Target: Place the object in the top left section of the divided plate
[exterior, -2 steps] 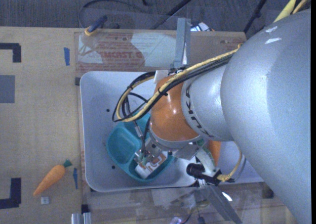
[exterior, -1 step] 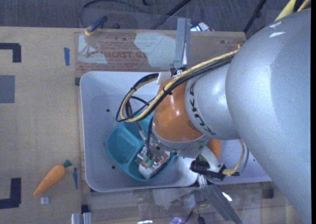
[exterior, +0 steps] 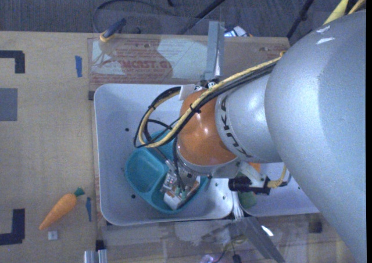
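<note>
While arm hangs over left bin, gripper hides beneath wrist above teal divided plate near bin's front edge; claw state: cannot tell. Object unidentifiable, perhaps under wrist. Risk: release into wrong section, aim occluded.

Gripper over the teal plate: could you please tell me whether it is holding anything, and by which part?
It cannot be told. The arm covers the gripper above the teal divided plate, hiding its tips and anything between them.

divided plate in left bin | arm above plate | carrot left of bin (on bench)
</note>
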Available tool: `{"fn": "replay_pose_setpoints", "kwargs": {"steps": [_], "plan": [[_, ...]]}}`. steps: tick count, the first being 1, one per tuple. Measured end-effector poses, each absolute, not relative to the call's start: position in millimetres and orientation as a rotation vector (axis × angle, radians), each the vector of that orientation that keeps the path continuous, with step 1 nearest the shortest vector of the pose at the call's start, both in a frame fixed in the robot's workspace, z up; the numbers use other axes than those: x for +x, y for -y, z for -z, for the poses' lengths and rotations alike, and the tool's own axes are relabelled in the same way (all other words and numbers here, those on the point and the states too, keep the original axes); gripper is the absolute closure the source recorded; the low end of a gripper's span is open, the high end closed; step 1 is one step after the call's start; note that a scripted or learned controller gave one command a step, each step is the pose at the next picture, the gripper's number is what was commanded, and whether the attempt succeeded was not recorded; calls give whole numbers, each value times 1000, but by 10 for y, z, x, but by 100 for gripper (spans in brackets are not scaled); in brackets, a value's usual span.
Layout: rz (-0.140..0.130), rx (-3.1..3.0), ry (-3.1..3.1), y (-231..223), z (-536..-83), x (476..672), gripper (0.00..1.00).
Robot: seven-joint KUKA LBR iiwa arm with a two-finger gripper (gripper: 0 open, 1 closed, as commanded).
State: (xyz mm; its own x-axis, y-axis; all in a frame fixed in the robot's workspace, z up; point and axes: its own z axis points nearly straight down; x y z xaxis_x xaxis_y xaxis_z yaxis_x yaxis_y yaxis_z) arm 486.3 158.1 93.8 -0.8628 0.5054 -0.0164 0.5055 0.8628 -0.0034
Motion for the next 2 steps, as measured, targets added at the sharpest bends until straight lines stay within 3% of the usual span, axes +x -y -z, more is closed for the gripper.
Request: {"fn": "replay_pose_setpoints", "kwargs": {"steps": [1, 2], "plan": [[19, 886, -3025, -1709, -931, 5106, 100], [16, 1158, -2931, -1200, -950, 5620, 100]]}}
